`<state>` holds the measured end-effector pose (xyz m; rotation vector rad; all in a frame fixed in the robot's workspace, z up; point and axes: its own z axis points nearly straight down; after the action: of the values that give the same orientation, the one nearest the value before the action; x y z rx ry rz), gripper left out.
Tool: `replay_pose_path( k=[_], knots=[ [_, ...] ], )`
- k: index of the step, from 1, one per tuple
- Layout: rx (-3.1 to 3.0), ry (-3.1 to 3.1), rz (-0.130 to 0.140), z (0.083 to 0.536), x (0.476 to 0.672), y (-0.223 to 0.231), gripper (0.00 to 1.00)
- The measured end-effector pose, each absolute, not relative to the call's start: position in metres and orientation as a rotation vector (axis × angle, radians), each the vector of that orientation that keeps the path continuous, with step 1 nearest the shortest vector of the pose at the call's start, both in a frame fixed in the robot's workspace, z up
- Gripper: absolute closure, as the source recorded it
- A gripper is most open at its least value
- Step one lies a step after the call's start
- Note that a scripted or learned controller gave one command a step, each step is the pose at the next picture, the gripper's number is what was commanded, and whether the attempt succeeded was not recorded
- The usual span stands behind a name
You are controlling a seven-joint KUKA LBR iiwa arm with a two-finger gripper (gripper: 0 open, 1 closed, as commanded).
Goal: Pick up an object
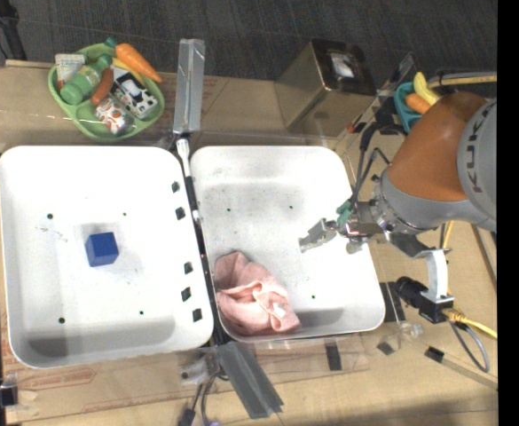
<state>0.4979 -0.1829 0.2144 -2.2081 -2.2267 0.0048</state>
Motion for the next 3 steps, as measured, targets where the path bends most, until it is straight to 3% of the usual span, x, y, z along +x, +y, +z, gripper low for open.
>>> replay_pose_path(
  k=[1, 2, 3],
  knots=[
    [-2.198, -2.235, 0.008, 0.119, 0.534, -0.122, 0.0],
    [-2.233, -2.203, 0.005, 0.129, 0.53, -0.114, 0.0],
    [-2.08, -2.349, 0.003, 0.091, 0.502, -0.1, 0.0]
  ],
)
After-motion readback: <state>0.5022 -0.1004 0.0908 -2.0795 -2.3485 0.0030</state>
